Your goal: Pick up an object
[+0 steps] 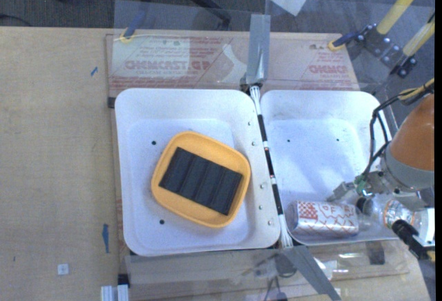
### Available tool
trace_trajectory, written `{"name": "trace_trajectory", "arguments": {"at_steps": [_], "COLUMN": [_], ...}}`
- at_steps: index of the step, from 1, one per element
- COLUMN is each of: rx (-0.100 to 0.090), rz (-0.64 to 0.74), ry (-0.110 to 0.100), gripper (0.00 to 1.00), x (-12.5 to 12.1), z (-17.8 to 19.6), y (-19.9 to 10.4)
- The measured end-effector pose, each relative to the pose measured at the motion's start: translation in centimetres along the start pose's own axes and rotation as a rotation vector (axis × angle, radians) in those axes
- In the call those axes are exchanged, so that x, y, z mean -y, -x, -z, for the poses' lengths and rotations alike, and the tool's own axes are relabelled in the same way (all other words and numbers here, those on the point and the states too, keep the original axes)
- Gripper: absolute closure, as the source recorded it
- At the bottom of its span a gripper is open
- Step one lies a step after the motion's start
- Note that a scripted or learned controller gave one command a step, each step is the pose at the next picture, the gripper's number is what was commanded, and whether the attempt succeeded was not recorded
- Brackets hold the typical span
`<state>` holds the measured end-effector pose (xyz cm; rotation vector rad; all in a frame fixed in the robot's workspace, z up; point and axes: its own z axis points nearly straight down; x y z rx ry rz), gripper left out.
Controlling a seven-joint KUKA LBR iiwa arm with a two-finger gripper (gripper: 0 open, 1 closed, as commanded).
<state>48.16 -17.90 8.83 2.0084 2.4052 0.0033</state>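
**Can lying at the front of the right bin, gripper low beside it**

A small cylindrical can (pixel 327 217), white with a red lattice pattern and a silvery end, lies on its side along the front wall of the right bin (pixel 311 120). Its long axis runs roughly parallel to that front edge, with its left end close to the divider between the two bins. The rest of the right bin's floor is bare white.

The left bin (pixel 138 120) holds a yellow-orange tray (pixel 163 167) with rounded corners, turned at a slant near the middle of the floor. A dark, ribbed rectangular pad (pixel 202 181) sits inside it, covering most of its inner area.

The gripper (pixel 364 195) is down in the right bin's front right corner, just beside the can's right end and slightly behind it. Metal parts and cables crowd around it, and whether the fingers are spread or closed cannot be made out, nor whether they touch the can. Nothing can be seen held between them.

The arm (pixel 414 144), with its orange band, is cut off by the right edge. It hides the bin's right wall and part of its corner. Another shiny, red-marked patch (pixel 397 213) shows just right of the gripper; what it is cannot be told.
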Motion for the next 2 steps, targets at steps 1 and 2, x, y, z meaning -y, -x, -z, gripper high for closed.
{"name": "trace_trajectory", "arguments": {"at_steps": [1, 2], "rx": [-0.001, -0.007], "rz": [-0.197, -0.204], "ry": [0.000, -0.007], "gripper": [0.00, 0.00], "x": [-0.1, 0.9], "z": [0.0, 2.6], "y": [-0.4, 4.0]}}
